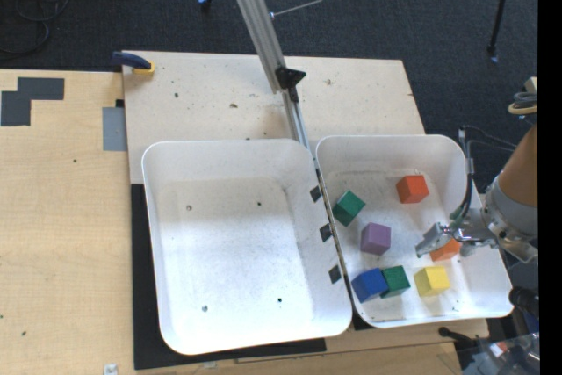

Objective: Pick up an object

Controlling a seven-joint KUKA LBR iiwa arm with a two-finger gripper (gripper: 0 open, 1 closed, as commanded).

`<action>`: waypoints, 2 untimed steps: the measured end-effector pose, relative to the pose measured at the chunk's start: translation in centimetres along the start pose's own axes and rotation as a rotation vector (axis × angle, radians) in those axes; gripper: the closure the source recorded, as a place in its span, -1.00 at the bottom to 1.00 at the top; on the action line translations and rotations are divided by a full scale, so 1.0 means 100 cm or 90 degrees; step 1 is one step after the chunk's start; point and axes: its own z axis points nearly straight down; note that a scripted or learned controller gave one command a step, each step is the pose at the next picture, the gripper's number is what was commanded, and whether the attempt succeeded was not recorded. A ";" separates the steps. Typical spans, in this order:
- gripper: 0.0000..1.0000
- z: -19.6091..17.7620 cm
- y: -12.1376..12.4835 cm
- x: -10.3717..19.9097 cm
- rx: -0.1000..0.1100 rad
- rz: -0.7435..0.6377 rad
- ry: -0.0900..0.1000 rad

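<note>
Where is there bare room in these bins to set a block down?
The left bin offers broad bare floor. In the right bin, space lies along the far wall, behind the green cube and orange cube. Its near half is crowded: purple, blue, yellow cubes and the gripper.

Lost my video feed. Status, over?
Gripper low in right bin, at an orange block. Grasp unconfirmed. Yellow block close beside.

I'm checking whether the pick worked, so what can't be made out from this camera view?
- Whether the gripper grasps the orange block: the block is partly hidden beneath it.
- The finger state: too small and blurred.
- The arm: cut off by the right edge.
- The blue block and green block: touching or apart, unclear.
</note>
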 end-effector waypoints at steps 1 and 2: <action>-1.00 0.033 0.005 -0.006 -0.018 -0.001 -0.010; 1.00 0.033 -0.001 -0.003 -0.003 0.004 -0.002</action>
